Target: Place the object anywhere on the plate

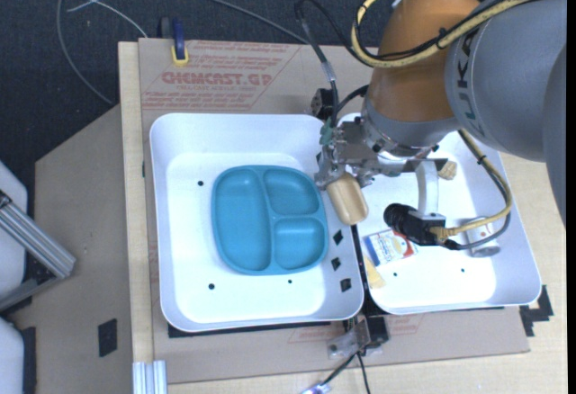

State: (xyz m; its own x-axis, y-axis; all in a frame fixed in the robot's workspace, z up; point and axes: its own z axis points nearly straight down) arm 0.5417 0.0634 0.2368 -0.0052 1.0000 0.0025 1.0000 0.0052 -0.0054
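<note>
Tan in colour and roughly cylindrical, the object is located at the shared border of the two bins, just beside the right rim of the plate. It is tilted, with its upper end toward the far side. It is not on the plate.

The gripper is positioned directly above the object's far end and appears to meet it there. Whether the gripper is spread, pressed together, or pinching the object cannot be determined from this view.

The plate is blue, with three compartments, and lies near the centre of the left bin. All three compartments show bare blue surface.

The right bin contains a small printed packet in white, blue and red, lying near its left wall and near the object but apart from it.

The orange band of the arm stands over the far left part of the right bin.

A cardboard sheet with red lettering lies beyond the far edge of the left bin. A blue and yellow clamp sits at the sheet's far edge.
</note>
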